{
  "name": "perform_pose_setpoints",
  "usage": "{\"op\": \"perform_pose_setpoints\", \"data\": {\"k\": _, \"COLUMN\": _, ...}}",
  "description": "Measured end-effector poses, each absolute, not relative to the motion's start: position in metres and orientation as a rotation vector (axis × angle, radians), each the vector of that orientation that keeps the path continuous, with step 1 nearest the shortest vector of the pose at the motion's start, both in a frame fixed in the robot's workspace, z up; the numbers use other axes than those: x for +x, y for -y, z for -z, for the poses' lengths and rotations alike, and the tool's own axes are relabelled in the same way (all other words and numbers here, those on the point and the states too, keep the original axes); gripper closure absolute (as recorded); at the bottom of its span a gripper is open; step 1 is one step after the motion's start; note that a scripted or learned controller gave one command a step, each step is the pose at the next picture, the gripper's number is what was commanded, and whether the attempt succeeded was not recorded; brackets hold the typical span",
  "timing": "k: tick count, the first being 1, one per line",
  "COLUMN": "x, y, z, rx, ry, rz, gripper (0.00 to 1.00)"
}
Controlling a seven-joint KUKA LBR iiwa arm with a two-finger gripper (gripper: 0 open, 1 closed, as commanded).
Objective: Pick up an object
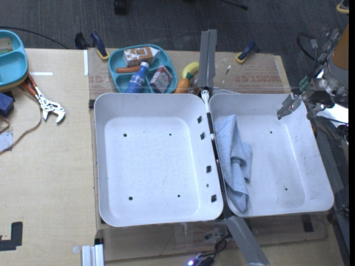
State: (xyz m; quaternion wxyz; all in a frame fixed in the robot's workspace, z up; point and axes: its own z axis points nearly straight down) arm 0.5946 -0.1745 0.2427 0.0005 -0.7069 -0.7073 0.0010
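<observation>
Since the gripper (289, 106) hangs over the right bin's (310, 195) far rim, holding nothing I can see, this looks like the approach step. Next it'd need to drop onto the cloth (234, 162), a soft, rumpled blue-grey strip along that bin's left wall.

Two white bins sit side by side on the tabletop (50, 165): the left bin (150, 159) and the right bin (288, 165). One pale blue cloth (233, 159) lies crumpled in the right one. Behind the bins stands one teal divided tray (117, 65) and, at the far left edge, part of a second teal tray (11, 60). One wrench (49, 107) lies on the wood. Two blue-and-yellow clamps grip the back edge, one (99, 45) at the left, one (246, 52) at the right. One arm carries one tool (297, 105).
</observation>
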Motion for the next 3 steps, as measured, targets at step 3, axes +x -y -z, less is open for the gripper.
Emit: {"op": "perform_pose_setpoints", "data": {"k": 3, "x": 0.602, "y": 0.188, "z": -0.167, "rx": -2.214, "ry": 2.232, "rz": -0.001, "gripper": 0.00}}
